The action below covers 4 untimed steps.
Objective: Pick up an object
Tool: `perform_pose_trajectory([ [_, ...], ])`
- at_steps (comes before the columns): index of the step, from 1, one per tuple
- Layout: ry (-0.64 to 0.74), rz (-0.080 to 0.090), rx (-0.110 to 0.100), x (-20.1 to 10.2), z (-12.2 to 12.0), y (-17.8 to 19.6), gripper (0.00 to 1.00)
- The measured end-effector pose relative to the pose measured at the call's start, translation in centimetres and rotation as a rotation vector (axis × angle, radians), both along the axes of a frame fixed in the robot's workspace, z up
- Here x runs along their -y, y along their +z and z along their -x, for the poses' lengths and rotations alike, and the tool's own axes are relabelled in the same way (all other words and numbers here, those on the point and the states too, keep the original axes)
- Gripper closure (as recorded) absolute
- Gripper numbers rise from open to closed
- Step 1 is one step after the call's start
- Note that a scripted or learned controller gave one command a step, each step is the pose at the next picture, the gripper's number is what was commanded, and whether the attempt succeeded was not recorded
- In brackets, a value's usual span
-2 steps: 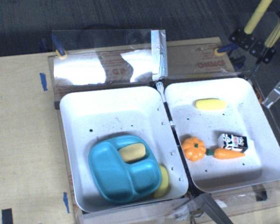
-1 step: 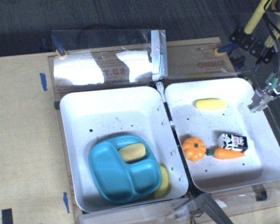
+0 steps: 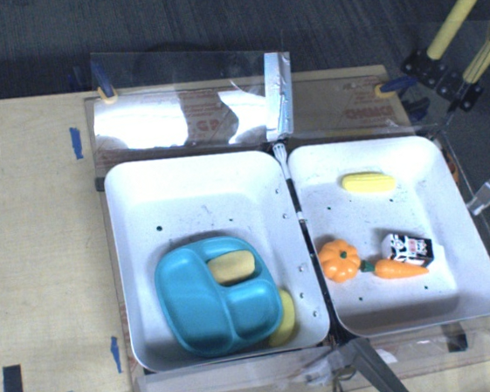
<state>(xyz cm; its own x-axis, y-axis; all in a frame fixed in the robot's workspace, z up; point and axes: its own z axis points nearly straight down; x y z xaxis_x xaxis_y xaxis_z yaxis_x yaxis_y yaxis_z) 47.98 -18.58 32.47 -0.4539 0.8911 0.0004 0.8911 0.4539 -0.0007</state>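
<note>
- Whether my gripper is wide, narrow or holding anything, I cannot tell.
- Under everything lies the pale wooden bench (image 3: 43,275), with black corner marks and bits of blue tape at its left.
- On it the left bin (image 3: 140,203) and the right bin (image 3: 461,236) sit side by side, their inner rims touching.
- Behind the left bin, at the far side, stands a clear plastic sheet (image 3: 182,110) that glares with reflected light.
- A blue divided plate (image 3: 201,314) fills the near half of the left bin, lying flat.
- In that plate's far right compartment rests a tan-yellow piece (image 3: 233,267).
- A yellow round thing (image 3: 285,318) peeks out at the plate's near right edge, partly hidden by it.
- In the right bin, a yellow oblong piece (image 3: 368,184) lies alone at the far side, well apart from the rest.
- An orange carrot (image 3: 400,268) lies near the middle of that bin, its green end touching a small orange pumpkin (image 3: 339,260) on its left.
- A small black-and-white carton (image 3: 408,248) sits just beyond the carrot, touching it.
</note>
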Motion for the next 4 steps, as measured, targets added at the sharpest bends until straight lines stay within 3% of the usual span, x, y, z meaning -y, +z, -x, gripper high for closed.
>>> perform_pose_trajectory([
  [1,0.549,0.007,0.010,3.0,-2.0,8.4,1.00],
  [2,1.106,0.002,0.004,1.5,-0.1,6.7,1.00],
  [3,1.381,0.001,0.003,3.8,-0.1,5.7,1.00],
  [4,1.336,0.009,0.008,3.7,-1.3,8.5,1.00],
])
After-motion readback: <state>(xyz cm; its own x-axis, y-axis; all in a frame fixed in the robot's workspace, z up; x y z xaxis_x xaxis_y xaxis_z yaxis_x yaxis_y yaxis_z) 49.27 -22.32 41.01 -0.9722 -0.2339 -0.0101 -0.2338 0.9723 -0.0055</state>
